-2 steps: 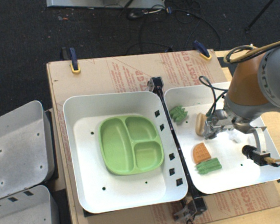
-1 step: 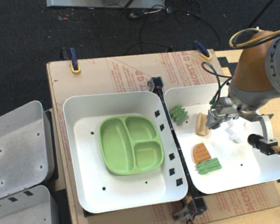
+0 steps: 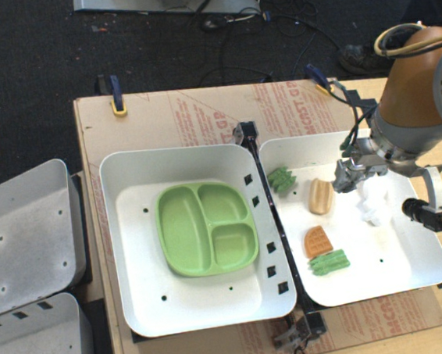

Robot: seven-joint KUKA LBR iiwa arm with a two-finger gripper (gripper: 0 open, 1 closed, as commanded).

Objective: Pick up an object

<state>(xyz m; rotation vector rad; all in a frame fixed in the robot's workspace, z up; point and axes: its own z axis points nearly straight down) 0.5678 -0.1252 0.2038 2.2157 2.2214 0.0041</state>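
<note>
Nearest to the camera, at the front rim of the right bin (image 3: pixel 390 288), lies a small green ridged piece (image 3: pixel 329 263), and touching it just behind is an orange-brown biscuit-like piece (image 3: pixel 317 241). Further back in the same bin a beige rounded block (image 3: pixel 320 196) is placed, a little tilted, and near the back left corner, close to the divider between the bins, sits a second green ridged piece (image 3: pixel 282 179). To the right of the beige block I see a white crumpled thing (image 3: pixel 374 203); it is difficult to separate from the white floor of the bin.

Over the right bin hangs the grey arm with the orange band (image 3: pixel 413 81), coming from the right side. Its gripper (image 3: pixel 345 175) is low over the bin, just beside the beige block, between this block and the white crumpled thing. Whether the fingers stand apart or together I cannot tell, because they appear dark and small from this angle. No object is visible between them.

On the left stands the other bin (image 3: pixel 124 222), and in it a light green plate with three compartments (image 3: pixel 208 228) lies flat, about in the middle. Both bins rest on a brown board (image 3: pixel 175 118) with red printing.
</note>
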